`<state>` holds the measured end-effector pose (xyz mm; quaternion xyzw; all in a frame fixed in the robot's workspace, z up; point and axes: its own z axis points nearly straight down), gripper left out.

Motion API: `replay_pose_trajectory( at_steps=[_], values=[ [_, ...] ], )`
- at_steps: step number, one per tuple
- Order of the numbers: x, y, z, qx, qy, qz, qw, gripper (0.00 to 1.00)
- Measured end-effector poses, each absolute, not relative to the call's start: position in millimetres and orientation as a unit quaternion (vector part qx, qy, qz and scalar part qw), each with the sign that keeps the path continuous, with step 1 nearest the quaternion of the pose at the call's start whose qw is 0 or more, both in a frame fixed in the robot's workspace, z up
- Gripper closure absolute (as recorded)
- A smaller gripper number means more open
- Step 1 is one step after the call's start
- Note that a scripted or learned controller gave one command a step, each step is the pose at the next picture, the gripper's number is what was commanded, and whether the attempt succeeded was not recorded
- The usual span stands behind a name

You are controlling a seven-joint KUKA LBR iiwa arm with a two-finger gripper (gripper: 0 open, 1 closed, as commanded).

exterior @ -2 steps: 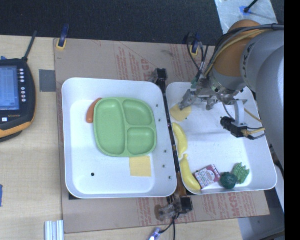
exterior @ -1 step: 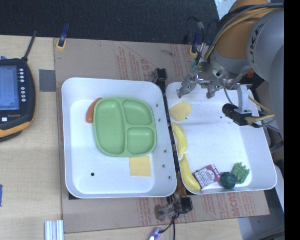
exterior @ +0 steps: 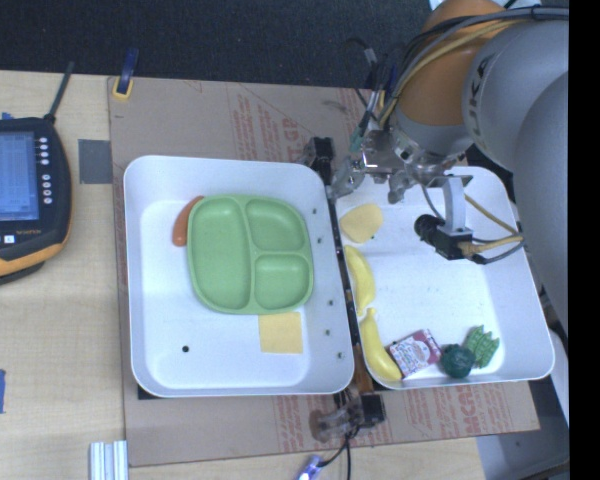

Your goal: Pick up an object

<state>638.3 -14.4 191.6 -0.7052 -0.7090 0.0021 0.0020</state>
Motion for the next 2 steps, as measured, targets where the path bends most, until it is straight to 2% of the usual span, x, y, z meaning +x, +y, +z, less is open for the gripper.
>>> replay_pose_trajectory(
  at_steps=[1, 2],
  values=[
    [597.2, -12, 209, -0.706, -0.708, 0.0022, 0.001, 0.0],
    [639.1, -46, 192, -0.707, -0.707, 0.0013, 0.001, 0.0]
  ],
)
